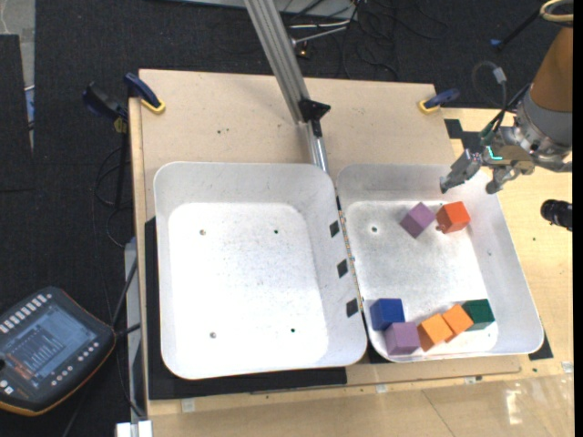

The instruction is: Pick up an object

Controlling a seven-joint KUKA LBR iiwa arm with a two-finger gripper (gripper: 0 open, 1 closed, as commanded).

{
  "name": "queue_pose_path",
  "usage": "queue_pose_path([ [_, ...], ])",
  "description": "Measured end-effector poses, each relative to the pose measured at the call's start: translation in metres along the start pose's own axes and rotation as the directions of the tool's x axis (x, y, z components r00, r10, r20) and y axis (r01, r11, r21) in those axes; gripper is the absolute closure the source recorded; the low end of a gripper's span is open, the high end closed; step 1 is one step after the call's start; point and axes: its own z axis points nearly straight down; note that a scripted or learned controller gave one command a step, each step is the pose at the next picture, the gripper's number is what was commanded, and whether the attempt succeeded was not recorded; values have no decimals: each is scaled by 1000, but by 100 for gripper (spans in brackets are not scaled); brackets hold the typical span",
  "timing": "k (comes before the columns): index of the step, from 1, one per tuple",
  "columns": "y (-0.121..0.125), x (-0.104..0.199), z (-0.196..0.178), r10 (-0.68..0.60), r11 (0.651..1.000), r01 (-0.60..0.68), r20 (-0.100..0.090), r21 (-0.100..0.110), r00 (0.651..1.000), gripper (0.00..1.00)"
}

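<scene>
The right bin [510, 271] holds several small blocks. A purple block [417, 218] and an orange block [453, 216] lie side by side near its back. Along the front edge sit a blue block [386, 312], a purple block [403, 337], an orange block [439, 327] and a green block [477, 314]. My gripper [475, 177] hangs above the bin's back right rim, up and to the right of the orange block at the back. Its two fingers are spread apart with nothing between them.
The left bin [182, 198] stands beside the right one on the wooden bench. A slanted metal pole [278, 48] runs down to the bins' shared back corner. Clamps sit at the bench's back corners, and a teach pendant [46, 344] lies at the lower left.
</scene>
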Motion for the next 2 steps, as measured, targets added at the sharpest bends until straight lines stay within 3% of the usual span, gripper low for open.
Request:
queue_pose_path([
  [1, 1, 0, -3, -2, 1000, 2, 2, -4, 1000, 0],
  [2, -4, -1, 41, 2, 1000, -2, 1, 0, 1000, 0],
])
